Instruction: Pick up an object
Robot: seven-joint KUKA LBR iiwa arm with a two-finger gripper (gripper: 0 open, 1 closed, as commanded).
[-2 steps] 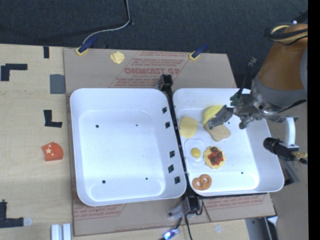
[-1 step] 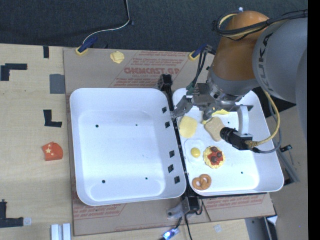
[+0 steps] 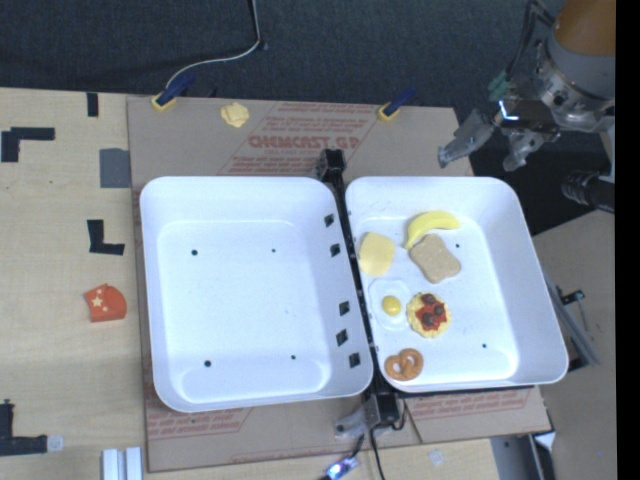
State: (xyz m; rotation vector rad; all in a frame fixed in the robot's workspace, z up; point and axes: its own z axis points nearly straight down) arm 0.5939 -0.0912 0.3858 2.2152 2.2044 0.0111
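Note:
The right bin (image 3: 520, 268) holds several toy foods: a yellow banana (image 3: 431, 225), a brown bread slice (image 3: 436, 258), a pale yellow chip (image 3: 377, 254), a fried egg (image 3: 391, 304), a small tart with red berries (image 3: 429, 314) and a pretzel (image 3: 404, 365). My gripper (image 3: 489, 139) hangs high above the bench beyond the right bin's far right corner, well away from the foods. Its two fingers stand apart with nothing between them.
The left bin (image 3: 240, 288) lies beside the right one, joined by a black clip strip (image 3: 345, 268). A red toy piece (image 3: 106, 303) lies on the bench at the left. A small yellow piece (image 3: 235, 115) sits on the cardboard behind the bins.

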